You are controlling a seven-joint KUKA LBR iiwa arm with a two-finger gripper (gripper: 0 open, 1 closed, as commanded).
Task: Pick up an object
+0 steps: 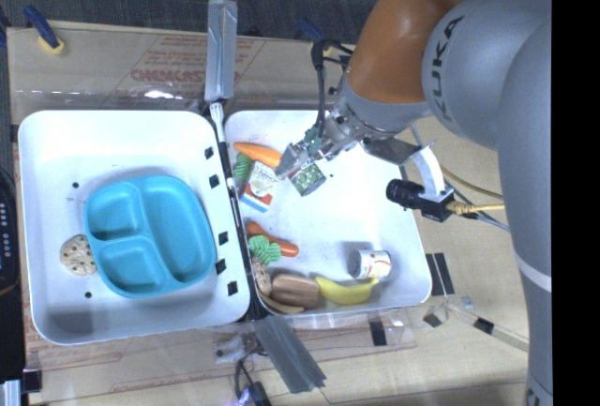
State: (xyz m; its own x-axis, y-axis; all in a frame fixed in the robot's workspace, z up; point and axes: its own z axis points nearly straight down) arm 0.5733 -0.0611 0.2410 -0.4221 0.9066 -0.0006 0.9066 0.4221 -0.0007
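- We see the left bin [37, 207] holding a blue divided tray [150, 235], with a cookie [78, 255] lying just beside the tray's left edge.
- In the right bin [398, 249] we count a carrot [258, 154] near the top left corner, a small carton [259, 187] just below it, and a second carrot [272, 249] with green leaves lower down.
- Along that bin's near wall we find a hot dog bun [292, 290], a banana [345, 289] touching it, and a small can [372, 263] lying on its side just above the banana.
- The gripper [305, 162] hangs over the upper part of the right bin, and we see a small green packet [307, 177] pinched between its fingers, lifted clear of the bin floor, close to the carton and the top carrot.
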